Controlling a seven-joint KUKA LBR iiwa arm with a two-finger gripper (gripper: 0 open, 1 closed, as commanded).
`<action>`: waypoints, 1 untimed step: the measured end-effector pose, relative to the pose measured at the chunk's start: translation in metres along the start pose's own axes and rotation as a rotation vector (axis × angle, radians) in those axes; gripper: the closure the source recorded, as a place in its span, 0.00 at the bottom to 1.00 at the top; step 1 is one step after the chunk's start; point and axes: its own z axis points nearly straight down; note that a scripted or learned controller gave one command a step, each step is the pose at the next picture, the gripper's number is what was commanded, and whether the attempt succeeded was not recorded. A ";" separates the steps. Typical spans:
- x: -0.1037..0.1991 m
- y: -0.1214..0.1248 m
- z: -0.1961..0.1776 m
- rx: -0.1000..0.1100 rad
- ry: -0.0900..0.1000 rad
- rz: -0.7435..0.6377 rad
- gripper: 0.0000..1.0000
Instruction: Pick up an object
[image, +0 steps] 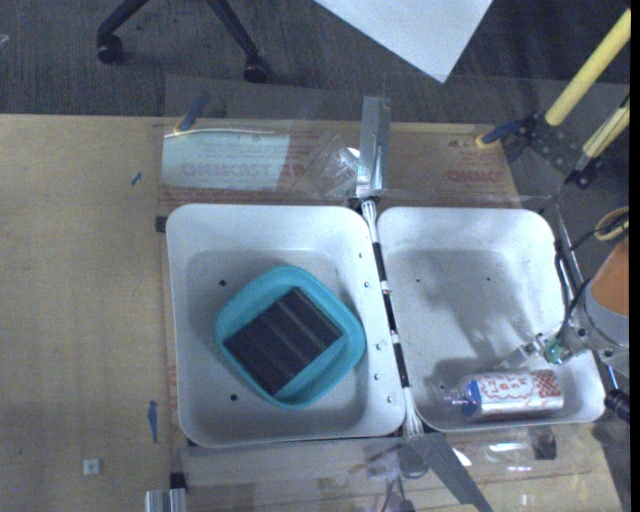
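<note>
The gripper (548, 350) sits low over the near right part of the right bin (470, 240), just above the far right end of a tube (506, 392); its tip is small and blurred, so whether it is spread or pressed together cannot be told, nor whether it touches the tube. Nothing can be seen clamped in it. The arm (612, 290) behind it is cut off at the picture's right edge, with only a patch of orange band and some grey casing and cable showing. The tube, white with a red pattern and a dark blue cap, lies on its side along the near wall of the right bin, cap end pointing toward the left bin (200, 250). The two white bins stand side by side, their inner walls touching along a seam. In the left bin a turquoise square dish (345, 340) rests turned at an angle, a little nearer the near wall than the far one, and a dark ribbed square block (282, 338) lies inside it. Beyond the bins, sheets of clear plastic (250, 165) lie flat on the bench (70, 300); the print under them is too faint to read.
</note>
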 end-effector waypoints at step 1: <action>-0.003 0.001 -0.011 -0.005 -0.009 0.003 1.00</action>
